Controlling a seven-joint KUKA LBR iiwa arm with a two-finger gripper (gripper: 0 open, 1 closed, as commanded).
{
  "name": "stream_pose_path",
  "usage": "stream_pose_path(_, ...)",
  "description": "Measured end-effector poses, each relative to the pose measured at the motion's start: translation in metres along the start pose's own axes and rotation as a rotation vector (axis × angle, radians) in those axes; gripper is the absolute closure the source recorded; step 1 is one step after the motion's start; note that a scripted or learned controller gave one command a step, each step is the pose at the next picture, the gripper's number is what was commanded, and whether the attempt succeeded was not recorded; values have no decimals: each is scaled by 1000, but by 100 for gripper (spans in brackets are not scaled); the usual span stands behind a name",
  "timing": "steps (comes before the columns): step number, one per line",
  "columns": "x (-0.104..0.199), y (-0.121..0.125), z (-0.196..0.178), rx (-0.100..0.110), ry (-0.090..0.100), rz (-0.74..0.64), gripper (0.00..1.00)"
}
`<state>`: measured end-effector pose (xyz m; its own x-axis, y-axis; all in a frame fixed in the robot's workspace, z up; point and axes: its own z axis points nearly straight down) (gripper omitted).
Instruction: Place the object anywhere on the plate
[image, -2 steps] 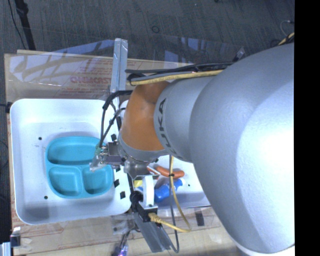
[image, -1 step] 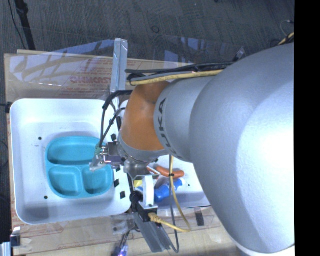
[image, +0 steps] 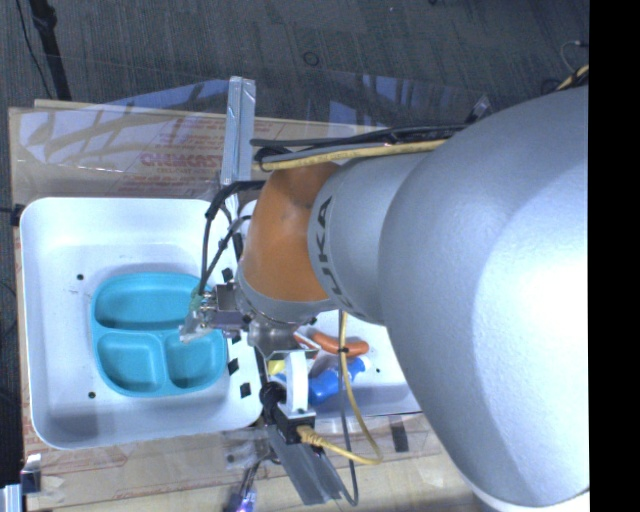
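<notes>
Object is not identifiable from my view; I judge this the placing step, tool (image: 195, 322) at the right rim of the blue plate (image: 130, 340) in the left bin (image: 50, 300), grip state undeterminable, next a release over a compartment.

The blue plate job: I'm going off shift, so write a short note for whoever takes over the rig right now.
Gripper: over the right edge of the blue plate in the left bin; whether it holds anything can't be seen.
Things: the plate has three compartments, nothing visible lying in them. Orange item and blue item sit in the right bin, partly hidden by the arm.
Done: no placement confirmed.
Left: get an object onto the plate.
</notes>
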<state>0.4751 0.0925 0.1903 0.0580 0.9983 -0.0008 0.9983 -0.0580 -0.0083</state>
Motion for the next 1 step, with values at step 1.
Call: stream_pose_path(1,0,0,0,0,0,0,0)
